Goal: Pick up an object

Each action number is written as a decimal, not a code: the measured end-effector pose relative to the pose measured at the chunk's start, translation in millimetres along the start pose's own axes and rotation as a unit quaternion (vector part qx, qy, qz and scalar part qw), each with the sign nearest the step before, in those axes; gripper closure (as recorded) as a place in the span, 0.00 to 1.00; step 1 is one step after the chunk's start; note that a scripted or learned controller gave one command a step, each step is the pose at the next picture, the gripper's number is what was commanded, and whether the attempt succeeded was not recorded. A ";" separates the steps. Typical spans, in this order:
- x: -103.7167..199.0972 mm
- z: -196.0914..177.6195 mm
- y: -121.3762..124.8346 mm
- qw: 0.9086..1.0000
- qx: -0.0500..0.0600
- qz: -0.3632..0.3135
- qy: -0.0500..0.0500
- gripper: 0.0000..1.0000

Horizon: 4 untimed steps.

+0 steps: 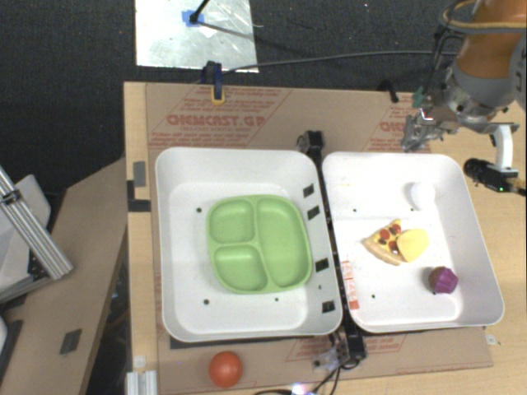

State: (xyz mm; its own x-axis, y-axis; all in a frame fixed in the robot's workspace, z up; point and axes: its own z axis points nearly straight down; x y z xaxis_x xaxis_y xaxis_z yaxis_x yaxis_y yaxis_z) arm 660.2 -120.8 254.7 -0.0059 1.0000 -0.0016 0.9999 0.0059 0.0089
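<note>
The right bin (461, 188) holds a pizza slice toy (384, 243), a yellow piece (412, 243) leaning on it, a purple grape-like piece (443, 280) near the front right, and a small white object (422, 193) toward the back. My gripper (420, 130) hangs at the back edge of the right bin, above the cardboard, well apart from all of these. Nothing is seen between its fingers.
The left bin (181, 220) holds a green divided plate (258, 243). An orange ball (225, 368) lies on the cardboard in front of the left bin. A black clip strip (323, 220) joins the bins. A foil sheet (195, 23) lies at the back.
</note>
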 end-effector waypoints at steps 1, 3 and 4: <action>-0.2 -25.3 1.2 1.000 0.002 0.000 0.001 1.00; 104.5 -13.4 -42.9 1.000 0.005 -0.001 0.001 1.00; 149.3 -11.5 -53.2 1.000 0.004 -0.001 0.001 1.00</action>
State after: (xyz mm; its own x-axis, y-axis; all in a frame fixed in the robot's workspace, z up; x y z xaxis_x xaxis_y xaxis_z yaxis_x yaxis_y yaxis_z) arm 606.0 28.2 265.4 -0.0085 1.0000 0.0010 1.0000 0.0085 0.0004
